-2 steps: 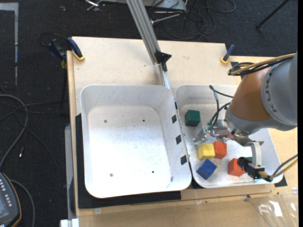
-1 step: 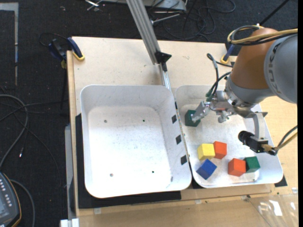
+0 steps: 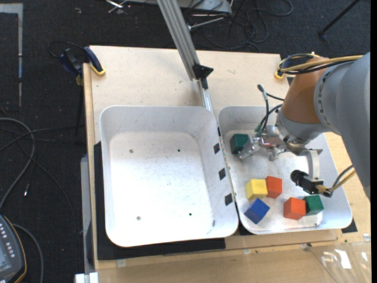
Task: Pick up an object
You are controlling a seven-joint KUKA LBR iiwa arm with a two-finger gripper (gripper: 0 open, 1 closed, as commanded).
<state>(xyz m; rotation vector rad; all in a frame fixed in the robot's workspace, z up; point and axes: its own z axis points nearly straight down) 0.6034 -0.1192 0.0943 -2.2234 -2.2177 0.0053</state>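
Observation:
In the right bin (image 3: 336, 158), my gripper (image 3: 259, 152) hangs low over the back half and is open, with nothing between its fingers. A dark green block (image 3: 238, 141) lies just left of the left fingertip (image 3: 245, 152), close to the bin's left wall, outside the jaws. Nearer the front lie a yellow block (image 3: 257, 188) touching an orange block (image 3: 274, 186), a blue block (image 3: 257, 210), and a red-orange block (image 3: 294, 207) beside a green block (image 3: 314, 204).
The left bin (image 3: 112, 175) stands beside the right one, sharing a raised divider (image 3: 222, 170). A metal pole (image 3: 179, 31) slants down to the bins' back edge. Cables and a black fitting (image 3: 303, 180) hang from the wrist over the right bin.

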